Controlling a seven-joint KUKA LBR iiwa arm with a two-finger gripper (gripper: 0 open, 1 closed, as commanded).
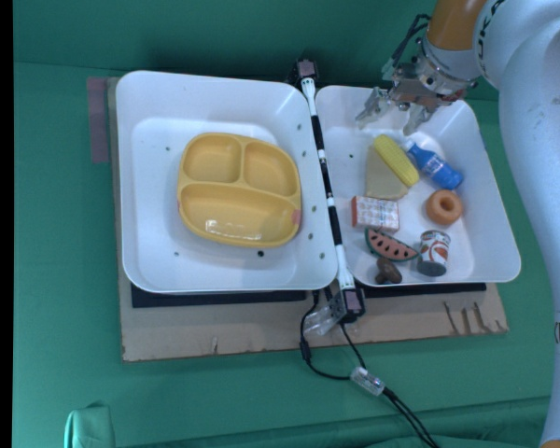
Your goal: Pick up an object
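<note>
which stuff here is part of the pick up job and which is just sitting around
Part of the job:
tool, above the right bin
corn
blue bottle
cheese wedge
donut
carton
watermelon slice
can

Just lying about:
yellow divided plate in the left bin
cables

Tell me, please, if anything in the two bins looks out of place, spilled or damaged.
Nothing looks spilled or broken. The yellow divided plate lies flat in the left bin. The toy foods sit loosely in the right bin: the small can stands upright, and the blue bottle lies on its side beside the corn. The tool hovers above them.
</note>
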